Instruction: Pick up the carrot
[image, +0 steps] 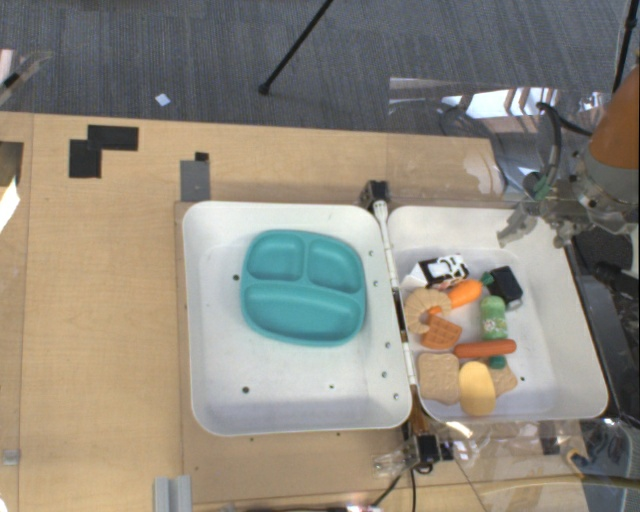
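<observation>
Right now the carrot (465, 293) lies tilted in the right bin (560, 330), touching the round cracker (428, 305) on its left and just beside the green bottle (493, 317) on its right. It sits in a crowded heap, so neighbours press in close. My gripper (540, 215) hangs over the bin's far edge, well apart from the carrot; whether it is clenched or released I cannot tell, being small and blurred.

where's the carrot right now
In the camera view the carrot lies in the right-hand bin, toward its left side, just below the black-and-white toy and left of the green bottle.
</observation>
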